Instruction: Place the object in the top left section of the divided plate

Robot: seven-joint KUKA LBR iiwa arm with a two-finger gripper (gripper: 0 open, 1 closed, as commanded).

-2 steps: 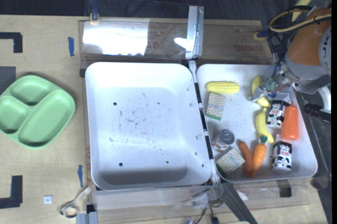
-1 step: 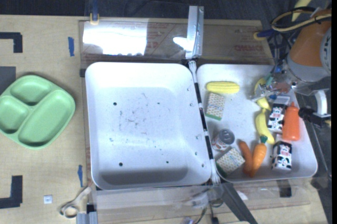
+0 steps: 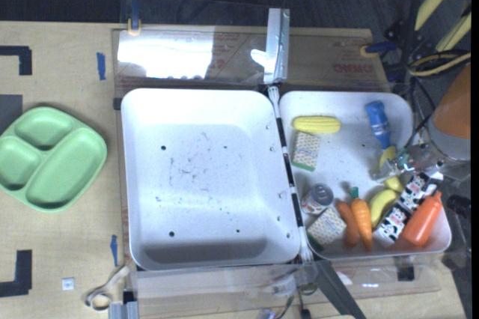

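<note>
Divided plate (image 3: 45,149) | long section runs diagonal | hand (image 3: 406,160) grip: cannot tell

No legible text anywhere. Faint reddish print on cardboard sheet (image 3: 329,59) along bench's far edge, behind right bin (image 3: 352,104): mirrored or blurred, unreadable. Patterned cartons in right bin bear print too small to read. Black-and-white patterned box (image 3: 400,209) near bin's right edge: no readable lettering.
</note>
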